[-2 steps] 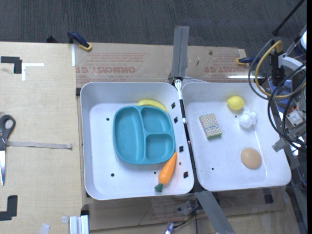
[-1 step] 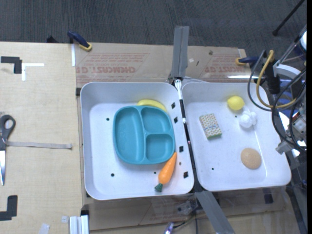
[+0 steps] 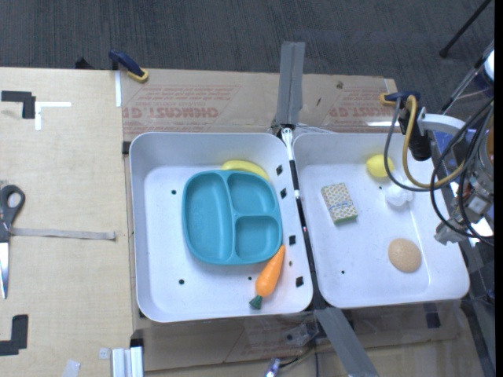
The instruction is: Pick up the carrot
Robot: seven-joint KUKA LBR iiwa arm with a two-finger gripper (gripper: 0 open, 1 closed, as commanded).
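Lying by the left bin's [image 3: 141, 210] front wall, carrot [image 3: 269, 276] touches tray [image 3: 232, 217]; pincer state unclear.

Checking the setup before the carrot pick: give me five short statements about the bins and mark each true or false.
1. The carrot lies in the left bin. True.
2. The carrot lies inside a compartment of the blue tray. False: it lies on the bin floor at the tray's lower right edge.
3. The sponge is in the right bin. True.
4. The brown egg shares a bin with the carrot. False: the egg is in the right bin, the carrot in the left.
5. A yellow thing peeks out behind the tray's far edge. True.
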